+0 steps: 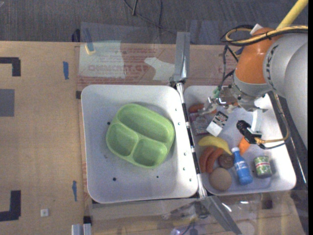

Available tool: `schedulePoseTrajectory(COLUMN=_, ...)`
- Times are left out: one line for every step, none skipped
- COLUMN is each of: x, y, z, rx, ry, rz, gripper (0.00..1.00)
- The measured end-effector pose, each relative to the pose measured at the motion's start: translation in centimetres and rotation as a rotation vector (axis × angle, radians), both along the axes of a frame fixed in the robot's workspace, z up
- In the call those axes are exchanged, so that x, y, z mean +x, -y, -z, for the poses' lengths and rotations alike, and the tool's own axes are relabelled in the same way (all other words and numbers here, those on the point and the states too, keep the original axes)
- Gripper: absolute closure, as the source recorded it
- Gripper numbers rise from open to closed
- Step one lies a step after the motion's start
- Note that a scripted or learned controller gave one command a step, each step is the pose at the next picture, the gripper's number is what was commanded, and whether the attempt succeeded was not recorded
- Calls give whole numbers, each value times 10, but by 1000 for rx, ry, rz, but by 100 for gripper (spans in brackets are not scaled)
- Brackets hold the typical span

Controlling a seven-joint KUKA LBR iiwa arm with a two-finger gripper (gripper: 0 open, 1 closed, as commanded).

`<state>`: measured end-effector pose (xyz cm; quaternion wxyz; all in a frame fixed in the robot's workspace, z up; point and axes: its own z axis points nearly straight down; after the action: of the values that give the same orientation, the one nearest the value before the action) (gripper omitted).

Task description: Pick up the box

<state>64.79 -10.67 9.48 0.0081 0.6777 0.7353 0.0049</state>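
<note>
Now the gripper (218, 103) is brought low over the far end of the right bin (286, 177), set at a slant so the box (215, 123) lying just below it can be approached from above. How the gripper is set cannot be told. The box, flat, white and printed, rests among clutter, apart from the gripper. Nearer the camera than the gripper, a curved yellow banana (214, 142), a blue bottle (240, 166) and a small green can (262, 166) are seen. Well off to the gripper's side, a moulded green tray (140, 135) is laid in the left bin (98, 180).
</note>
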Motion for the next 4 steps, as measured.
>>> schedulePoseTrajectory(x=0, y=0, z=0, rx=0, ry=0, rz=0, gripper=0)
schedulePoseTrajectory(x=-45, y=89, z=-20, rx=5, ry=-18, rz=120, gripper=0)
schedulePoseTrajectory(x=-62, y=16, z=2, rx=0, ry=-1, rz=118, gripper=0)
schedulePoseTrajectory(x=-47, y=-10, z=3, rx=2, ry=0, rz=400, gripper=0)
